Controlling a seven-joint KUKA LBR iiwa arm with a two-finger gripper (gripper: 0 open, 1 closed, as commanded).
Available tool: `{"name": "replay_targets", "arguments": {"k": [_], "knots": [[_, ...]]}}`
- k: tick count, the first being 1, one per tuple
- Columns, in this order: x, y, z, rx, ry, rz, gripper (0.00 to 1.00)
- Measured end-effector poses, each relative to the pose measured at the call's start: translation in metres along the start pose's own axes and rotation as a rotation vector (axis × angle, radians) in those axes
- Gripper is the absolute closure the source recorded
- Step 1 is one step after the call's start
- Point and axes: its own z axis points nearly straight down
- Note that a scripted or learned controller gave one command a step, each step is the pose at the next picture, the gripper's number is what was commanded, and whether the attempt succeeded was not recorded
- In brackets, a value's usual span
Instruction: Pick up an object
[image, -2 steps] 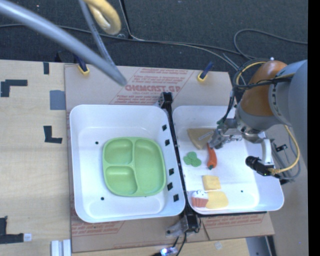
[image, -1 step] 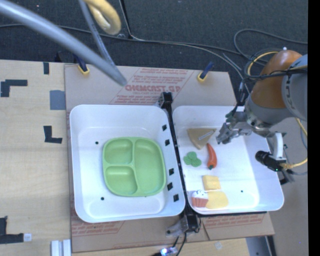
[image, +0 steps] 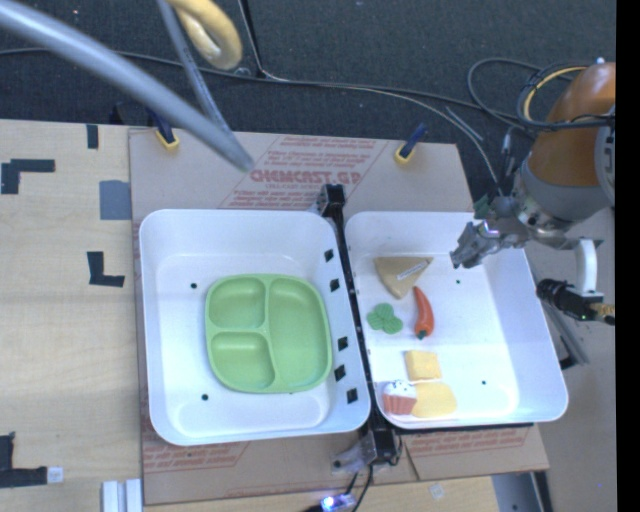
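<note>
The right bin (image: 500, 330) holds several toy foods: a tan wedge (image: 400, 275), a red-orange chili pepper (image: 424, 312), a green leafy piece (image: 384, 320), a yellow block (image: 422, 365), a yellow piece (image: 436, 402) and a small cupcake (image: 399, 398). My gripper (image: 470, 248) hangs over the upper right part of this bin, to the right of the tan wedge and apart from it. Nothing shows between its fingertips.
A green divided plate (image: 268, 332) lies in the left bin (image: 170, 300). A black divider (image: 345, 300) runs between the bins. Cables trail over the dark floor behind the bench. A grey pole (image: 130, 75) slants across the upper left.
</note>
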Motion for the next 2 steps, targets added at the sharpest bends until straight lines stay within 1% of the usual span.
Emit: {"name": "replay_targets", "arguments": {"k": [1, 2], "knots": [[0.001, 0.0, -0.002, 0.004, 0.001, 0.0, 1.0], [0.053, 0.01, 0.009, 0.006, 0.001, -0.003, 1.0]]}}
